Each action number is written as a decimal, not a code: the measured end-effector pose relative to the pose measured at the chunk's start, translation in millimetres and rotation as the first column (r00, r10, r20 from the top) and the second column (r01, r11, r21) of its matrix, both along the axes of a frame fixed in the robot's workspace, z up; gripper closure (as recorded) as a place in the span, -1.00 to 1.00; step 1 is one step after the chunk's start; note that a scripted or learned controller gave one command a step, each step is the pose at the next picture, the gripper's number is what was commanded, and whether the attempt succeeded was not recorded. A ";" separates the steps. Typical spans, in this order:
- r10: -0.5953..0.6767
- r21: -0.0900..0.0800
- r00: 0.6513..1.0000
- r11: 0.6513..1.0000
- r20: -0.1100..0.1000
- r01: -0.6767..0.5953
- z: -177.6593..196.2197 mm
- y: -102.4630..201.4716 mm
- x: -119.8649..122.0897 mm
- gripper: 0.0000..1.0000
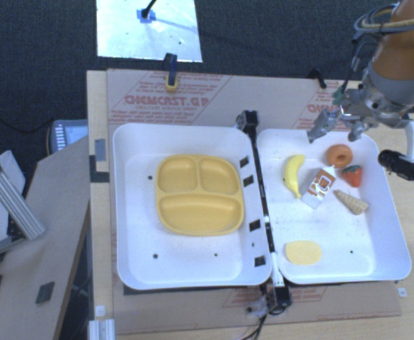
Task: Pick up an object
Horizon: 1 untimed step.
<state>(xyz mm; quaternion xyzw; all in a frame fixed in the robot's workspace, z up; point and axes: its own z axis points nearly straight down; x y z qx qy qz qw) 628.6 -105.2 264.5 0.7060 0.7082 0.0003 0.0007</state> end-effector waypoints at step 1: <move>-0.002 0.000 1.000 1.000 -0.002 0.002 -41.6 -1.2 0.9 -1.00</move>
